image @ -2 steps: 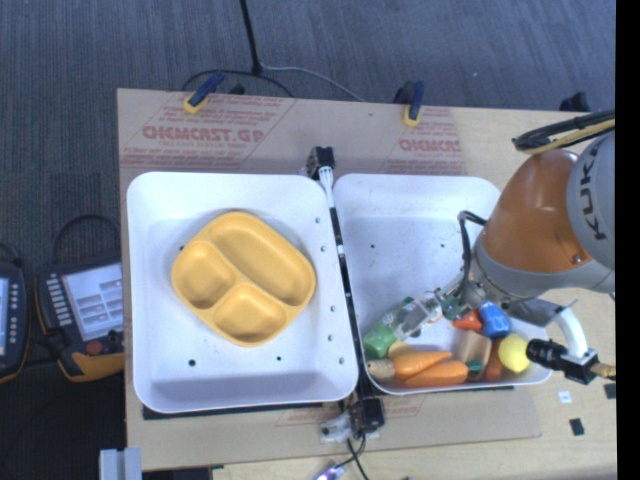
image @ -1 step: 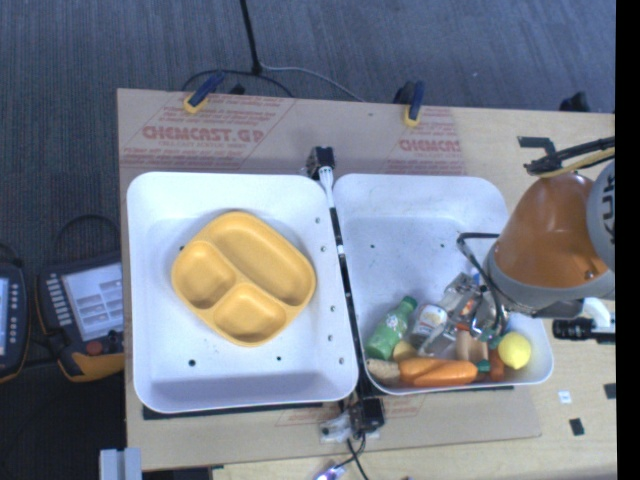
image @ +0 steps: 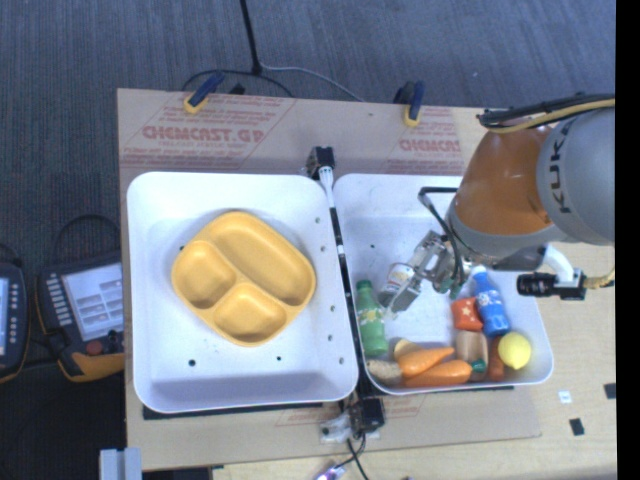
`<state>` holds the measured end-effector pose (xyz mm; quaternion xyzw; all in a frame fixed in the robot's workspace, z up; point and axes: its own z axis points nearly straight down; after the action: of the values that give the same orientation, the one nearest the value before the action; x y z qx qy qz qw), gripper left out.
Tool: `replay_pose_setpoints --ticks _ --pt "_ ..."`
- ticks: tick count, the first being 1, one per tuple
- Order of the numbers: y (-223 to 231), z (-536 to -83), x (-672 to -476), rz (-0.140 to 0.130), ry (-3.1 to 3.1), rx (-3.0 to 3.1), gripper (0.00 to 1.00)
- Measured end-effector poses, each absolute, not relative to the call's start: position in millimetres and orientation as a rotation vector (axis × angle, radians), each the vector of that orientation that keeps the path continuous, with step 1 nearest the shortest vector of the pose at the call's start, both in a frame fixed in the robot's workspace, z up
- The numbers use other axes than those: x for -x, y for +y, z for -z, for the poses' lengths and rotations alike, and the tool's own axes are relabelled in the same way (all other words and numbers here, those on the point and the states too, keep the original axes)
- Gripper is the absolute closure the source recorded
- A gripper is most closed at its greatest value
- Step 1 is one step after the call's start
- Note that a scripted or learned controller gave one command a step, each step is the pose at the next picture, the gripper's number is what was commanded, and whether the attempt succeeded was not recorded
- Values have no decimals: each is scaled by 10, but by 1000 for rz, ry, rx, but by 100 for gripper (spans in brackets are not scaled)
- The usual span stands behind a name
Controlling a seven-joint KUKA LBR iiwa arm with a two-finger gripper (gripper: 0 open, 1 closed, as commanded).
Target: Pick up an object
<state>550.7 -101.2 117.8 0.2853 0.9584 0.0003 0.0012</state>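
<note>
camera view: the gripper [image: 405, 290] hangs in the right bin [image: 385, 200], right of centre in the frame, with the grey and orange arm [image: 520, 193] bulking over the bin's upper right. its fingers look slightly parted with nothing visibly between them; the view is too small to be sure of more. the likely targets crowd the lower right of the frame: a green bottle [image: 370, 320] lies along the bin's left wall just below and left of the gripper, two orange carrots [image: 432, 364] lie along the bottom edge, and a blue bottle [image: 488, 303], a red item [image: 466, 314] and a yellow ball [image: 514, 350] sit near the lower right corner. the left bin [image: 160, 368] holds a yellow divided tray [image: 243, 276], well apart from the gripper.

risks, as a judgement: the green bottle is rounded and lies against the wall, so a finger may strike the rim, or the bottle may roll and slip out of the pinch. the clutter is tight, so closing could catch two things at once or nudge neighbours aside. a descent onto the bare floor between items would close on nothing.
</note>
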Motion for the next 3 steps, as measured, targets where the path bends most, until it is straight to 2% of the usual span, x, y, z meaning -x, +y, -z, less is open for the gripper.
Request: replay_pose_setpoints --ticks 1,2,3 --pt "-1014 -1173 -5502 -1 3010 -897 0" --pt "-1024 -935 -6426 1 3080 -527 0" --pt "-1024 -935 -6426 0 3080 -527 0"
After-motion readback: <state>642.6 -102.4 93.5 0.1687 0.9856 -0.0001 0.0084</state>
